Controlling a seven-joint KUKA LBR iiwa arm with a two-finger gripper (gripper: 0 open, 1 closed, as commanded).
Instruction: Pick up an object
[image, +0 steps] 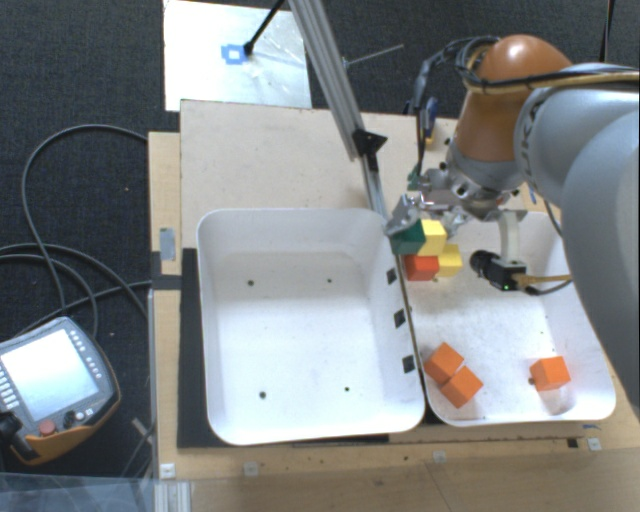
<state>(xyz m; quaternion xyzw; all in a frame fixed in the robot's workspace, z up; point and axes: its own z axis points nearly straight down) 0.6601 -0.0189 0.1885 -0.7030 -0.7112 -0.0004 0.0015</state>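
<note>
A: The arm (560, 110) reached in, wrist bent down over the right bin (590, 400)'s far left corner, jaws (415, 222) at a cluster of blocks (432, 250).

B: Gripping one?

A: Couldn't tell. Blocks looked light, rigid, flat-sided: best pinched across opposite faces. Three orange ones (452, 374) lay nearer the front.

Left bin (300, 330) open throughout, right bin (500, 330) crowded by stacked blocks (428, 250) at back, orange cubes (453, 375) in front
</note>
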